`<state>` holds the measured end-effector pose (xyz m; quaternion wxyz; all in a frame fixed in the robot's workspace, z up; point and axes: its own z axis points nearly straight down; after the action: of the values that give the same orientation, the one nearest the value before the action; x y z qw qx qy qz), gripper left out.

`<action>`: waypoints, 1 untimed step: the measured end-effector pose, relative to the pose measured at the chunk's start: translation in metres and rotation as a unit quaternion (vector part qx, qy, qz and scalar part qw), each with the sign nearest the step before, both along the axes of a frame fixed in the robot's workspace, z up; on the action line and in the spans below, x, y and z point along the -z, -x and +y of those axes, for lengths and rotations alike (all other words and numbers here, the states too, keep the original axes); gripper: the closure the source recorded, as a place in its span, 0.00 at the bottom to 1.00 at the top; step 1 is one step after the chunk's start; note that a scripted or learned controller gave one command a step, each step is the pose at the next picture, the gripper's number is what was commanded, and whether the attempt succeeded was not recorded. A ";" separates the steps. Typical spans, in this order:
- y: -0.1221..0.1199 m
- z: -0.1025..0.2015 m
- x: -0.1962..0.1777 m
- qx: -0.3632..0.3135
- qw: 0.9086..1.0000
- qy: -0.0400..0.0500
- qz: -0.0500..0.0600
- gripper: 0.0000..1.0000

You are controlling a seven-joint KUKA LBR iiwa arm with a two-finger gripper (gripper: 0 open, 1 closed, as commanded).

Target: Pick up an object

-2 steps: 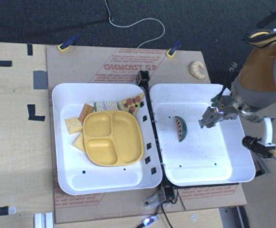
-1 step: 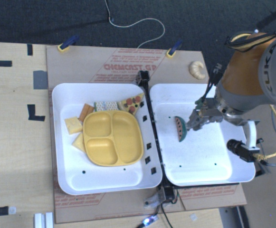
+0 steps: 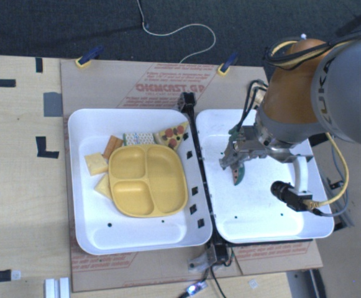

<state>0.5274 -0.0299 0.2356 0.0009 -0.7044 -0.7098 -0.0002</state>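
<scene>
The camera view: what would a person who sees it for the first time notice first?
First the big grey arm with an orange band, reaching in from the right above the right white bin, its hand low over a small dark green object. Next the yellow divided plastic plate in the left white bin, with small food-like pieces along its upper left edge.

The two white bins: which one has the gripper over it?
The right bin, the one under the gripper. A small green object lies in it by the gripper. The left bin holds the yellow divided plate instead.
</scene>
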 end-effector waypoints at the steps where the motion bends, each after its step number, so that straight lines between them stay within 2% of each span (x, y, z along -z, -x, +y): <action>1: -0.012 0.021 0.006 0.002 1.000 0.001 0.001 1.00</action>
<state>0.5393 -0.0089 0.2291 0.0007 -0.7059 -0.7083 0.0009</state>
